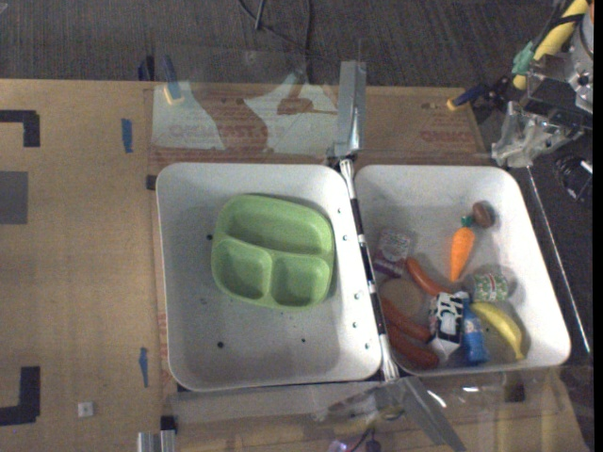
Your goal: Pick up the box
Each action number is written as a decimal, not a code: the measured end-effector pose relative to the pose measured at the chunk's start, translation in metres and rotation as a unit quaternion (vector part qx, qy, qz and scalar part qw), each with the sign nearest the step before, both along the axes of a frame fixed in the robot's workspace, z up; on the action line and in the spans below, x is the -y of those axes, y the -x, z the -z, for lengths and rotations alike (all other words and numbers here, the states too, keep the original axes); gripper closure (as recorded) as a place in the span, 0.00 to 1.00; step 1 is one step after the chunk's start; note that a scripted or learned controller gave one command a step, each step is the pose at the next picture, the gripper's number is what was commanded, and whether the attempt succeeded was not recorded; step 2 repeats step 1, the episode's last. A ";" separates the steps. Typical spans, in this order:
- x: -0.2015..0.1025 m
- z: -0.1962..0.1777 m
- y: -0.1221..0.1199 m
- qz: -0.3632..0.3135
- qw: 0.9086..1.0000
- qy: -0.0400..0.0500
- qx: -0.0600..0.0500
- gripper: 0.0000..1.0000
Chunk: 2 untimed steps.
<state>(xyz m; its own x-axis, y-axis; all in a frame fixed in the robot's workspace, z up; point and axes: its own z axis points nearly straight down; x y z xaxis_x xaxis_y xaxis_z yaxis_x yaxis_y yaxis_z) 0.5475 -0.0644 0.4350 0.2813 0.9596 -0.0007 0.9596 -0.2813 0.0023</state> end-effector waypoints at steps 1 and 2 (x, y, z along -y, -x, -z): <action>-0.054 0.000 -0.057 0.105 0.995 0.000 0.000 1.00; -0.054 0.000 -0.057 0.105 0.995 0.000 0.000 1.00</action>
